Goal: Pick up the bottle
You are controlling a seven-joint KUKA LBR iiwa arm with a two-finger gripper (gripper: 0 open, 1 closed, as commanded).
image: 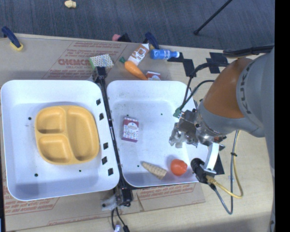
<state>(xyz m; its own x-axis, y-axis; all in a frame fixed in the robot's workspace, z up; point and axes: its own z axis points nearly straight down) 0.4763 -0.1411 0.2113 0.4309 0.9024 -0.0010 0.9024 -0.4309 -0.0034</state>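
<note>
Bottle [163, 54] lying on its side on the table [48, 52], beyond the right bin [150, 93], blue, well apart from the gripper [178, 138]. Gripper low over the right bin's right side, above a red ball [179, 167]; fingers' state impossible to tell.

Bottle [163, 54]: small, blue body with a white cap end. Lies on its side on the tabletop, outside the bins, just beyond the right bin's far rim.
</note>
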